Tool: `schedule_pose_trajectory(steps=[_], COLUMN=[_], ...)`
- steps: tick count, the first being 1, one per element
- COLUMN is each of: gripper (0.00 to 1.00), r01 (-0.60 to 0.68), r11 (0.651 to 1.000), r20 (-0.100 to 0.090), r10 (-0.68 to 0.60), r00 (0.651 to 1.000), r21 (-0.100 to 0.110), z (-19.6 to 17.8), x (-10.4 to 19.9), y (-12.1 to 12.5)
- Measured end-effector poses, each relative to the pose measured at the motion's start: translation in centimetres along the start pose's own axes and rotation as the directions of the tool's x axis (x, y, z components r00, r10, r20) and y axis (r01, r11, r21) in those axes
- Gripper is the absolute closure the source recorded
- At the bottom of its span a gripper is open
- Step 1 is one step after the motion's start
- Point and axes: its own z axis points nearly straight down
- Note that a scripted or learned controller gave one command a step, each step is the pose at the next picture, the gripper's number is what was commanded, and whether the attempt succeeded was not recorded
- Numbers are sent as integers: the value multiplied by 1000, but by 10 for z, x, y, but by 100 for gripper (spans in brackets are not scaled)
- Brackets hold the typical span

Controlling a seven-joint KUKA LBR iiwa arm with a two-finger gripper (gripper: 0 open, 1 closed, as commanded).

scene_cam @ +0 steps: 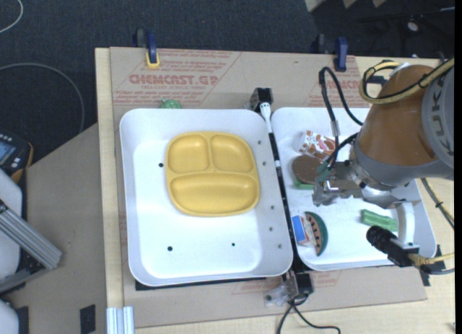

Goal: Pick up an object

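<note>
My gripper (327, 188) hangs low over the left part of the right bin (346, 259), with the grey and orange arm behind it to the right. A brown round piece (305, 170) lies just up and left of the gripper, close to it. Further back sits a red and white packet (317, 142). Below the gripper, near the bin's front, a watermelon slice toy (316, 232) lies beside a small blue piece (299, 229). A green piece (378, 218) shows under the arm to the right. I see nothing held in the gripper.
The left bin (144, 239) holds a yellow divided plate (212, 172). A ridge between the two bins runs just left of the brown piece. Clamps (151, 45) hold the board at the back edge.
</note>
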Motion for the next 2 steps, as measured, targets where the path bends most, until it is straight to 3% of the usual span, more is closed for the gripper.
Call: schedule_pose_trajectory(steps=[1, 2], gripper=[100, 100], r01=[-3, -2], r11=[1000, 1000], r20=[3, 2], r10=[3, 2], r00=[1000, 1000], r21=[-11, -12], z=[-86, -141], x=[75, 117], y=[-6, -6])
